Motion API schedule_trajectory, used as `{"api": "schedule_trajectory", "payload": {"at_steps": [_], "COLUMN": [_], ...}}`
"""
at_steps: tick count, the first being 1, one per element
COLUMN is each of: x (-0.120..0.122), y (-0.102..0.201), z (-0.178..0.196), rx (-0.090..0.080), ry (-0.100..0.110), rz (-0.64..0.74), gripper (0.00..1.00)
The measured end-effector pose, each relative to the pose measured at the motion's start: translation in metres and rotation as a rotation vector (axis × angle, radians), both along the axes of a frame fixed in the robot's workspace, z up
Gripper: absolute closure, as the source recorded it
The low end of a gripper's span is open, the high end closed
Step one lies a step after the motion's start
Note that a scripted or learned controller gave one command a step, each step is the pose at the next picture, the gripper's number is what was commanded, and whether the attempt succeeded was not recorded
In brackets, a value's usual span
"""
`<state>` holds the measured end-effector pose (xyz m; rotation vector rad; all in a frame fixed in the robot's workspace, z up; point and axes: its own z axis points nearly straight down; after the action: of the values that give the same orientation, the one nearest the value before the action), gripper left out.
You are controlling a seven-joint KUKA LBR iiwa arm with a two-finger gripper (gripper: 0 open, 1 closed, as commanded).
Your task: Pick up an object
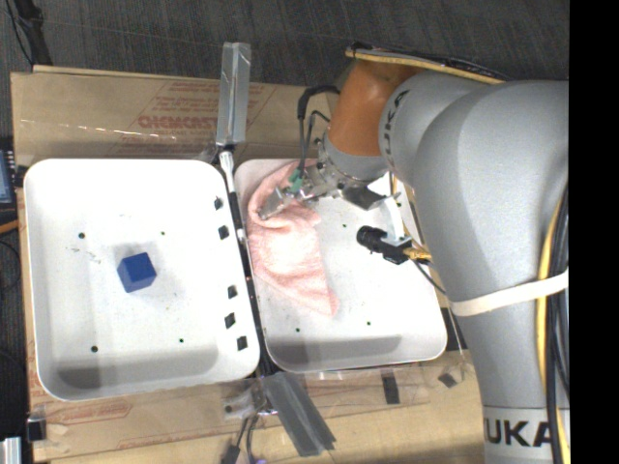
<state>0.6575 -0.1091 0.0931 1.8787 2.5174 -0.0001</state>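
Your claw (280, 199) sits low over the upper end of the pink cloth (290, 249) in the right bin (406, 341) — whether it is wide or closed on fabric, you cannot tell from here. The cloth trails away below the claw, soft, light and limp, so pinch a raised fold rather than a flat patch — the blue cube (137, 271), well off to the claw's left, would be stiffer

Open floor around blue cube (137, 271); pink cloth (288, 247) against divider.
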Motion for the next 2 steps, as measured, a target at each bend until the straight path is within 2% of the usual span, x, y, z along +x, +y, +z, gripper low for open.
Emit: {"api": "schedule_trajectory", "payload": {"at_steps": [1, 2], "x": [-0.024, -0.023], "y": [-0.019, -0.018], "z": [0.000, 0.010], "rx": [0.001, 0.000], "ry": [0.001, 0.002], "rz": [0.012, 0.013], "gripper": [0.00, 1.00]}}
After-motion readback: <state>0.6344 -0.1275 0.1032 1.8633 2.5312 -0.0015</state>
